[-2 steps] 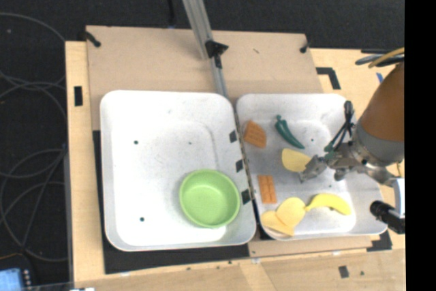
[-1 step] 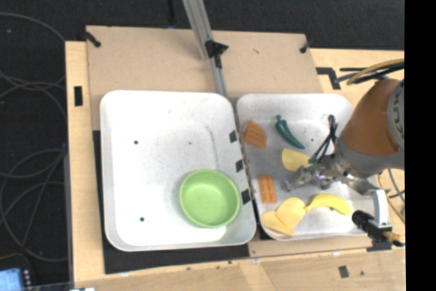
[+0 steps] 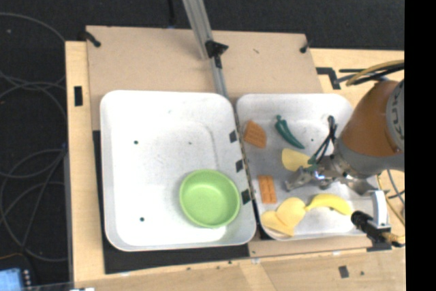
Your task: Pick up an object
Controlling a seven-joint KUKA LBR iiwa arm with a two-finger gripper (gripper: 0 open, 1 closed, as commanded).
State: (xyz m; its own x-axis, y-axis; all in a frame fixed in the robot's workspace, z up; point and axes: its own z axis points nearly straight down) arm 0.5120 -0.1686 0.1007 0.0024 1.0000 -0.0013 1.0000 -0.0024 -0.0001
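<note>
The left bin (image 3: pixel 136 119) is holding a green bowl (image 3: pixel 210 197). Right of that bowl, the right bin (image 3: pixel 272 105) is holding a banana (image 3: pixel 330 202), and the gripper (image 3: pixel 300 180) is hovering there.

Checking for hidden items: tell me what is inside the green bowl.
The green bowl sits in the left bin. Its whole inner surface shows plain green, with nothing in it. What lies under the bowl is covered.

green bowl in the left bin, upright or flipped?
Upright. The green bowl shows its open mouth and inner floor to the camera, its rim a full ring, sitting in the left bin near its front right corner.
</note>
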